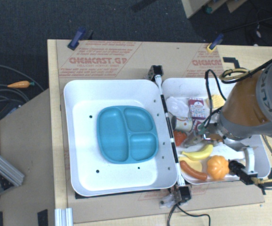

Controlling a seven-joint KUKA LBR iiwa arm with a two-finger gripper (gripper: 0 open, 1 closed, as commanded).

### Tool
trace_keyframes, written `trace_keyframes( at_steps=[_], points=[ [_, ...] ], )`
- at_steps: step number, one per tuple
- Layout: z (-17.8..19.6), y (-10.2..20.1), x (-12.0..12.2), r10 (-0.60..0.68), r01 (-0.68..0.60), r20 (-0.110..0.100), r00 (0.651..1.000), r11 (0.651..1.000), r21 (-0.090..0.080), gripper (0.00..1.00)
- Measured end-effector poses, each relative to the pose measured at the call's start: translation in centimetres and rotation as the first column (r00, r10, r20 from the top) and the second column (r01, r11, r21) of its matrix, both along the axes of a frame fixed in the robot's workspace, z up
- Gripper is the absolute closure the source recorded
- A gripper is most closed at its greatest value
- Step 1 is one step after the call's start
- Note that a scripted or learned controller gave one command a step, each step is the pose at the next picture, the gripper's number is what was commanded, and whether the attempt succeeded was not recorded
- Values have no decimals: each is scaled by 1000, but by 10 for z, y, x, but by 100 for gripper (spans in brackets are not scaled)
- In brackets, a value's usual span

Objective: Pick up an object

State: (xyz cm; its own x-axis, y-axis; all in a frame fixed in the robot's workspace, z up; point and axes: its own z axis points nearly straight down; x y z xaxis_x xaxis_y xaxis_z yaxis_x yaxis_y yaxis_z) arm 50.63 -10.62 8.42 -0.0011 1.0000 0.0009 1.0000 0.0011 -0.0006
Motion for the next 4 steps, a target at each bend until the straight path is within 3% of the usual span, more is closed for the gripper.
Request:
trace_keyframes(
  at_steps=[1, 2, 3, 4],
  points=[
    [1, -2, 81, 0, 0, 2, 1000, 1000, -1, 0],
    [-2, 2, 154, 0, 0, -31, 1000, 1000, 3, 0],
    [8, 3, 155, 1, -1, -27, 1000, 1000, 0, 100],
    [102, 46, 114, 1, -1, 2, 1000, 1000, 0, 100]
  ],
)
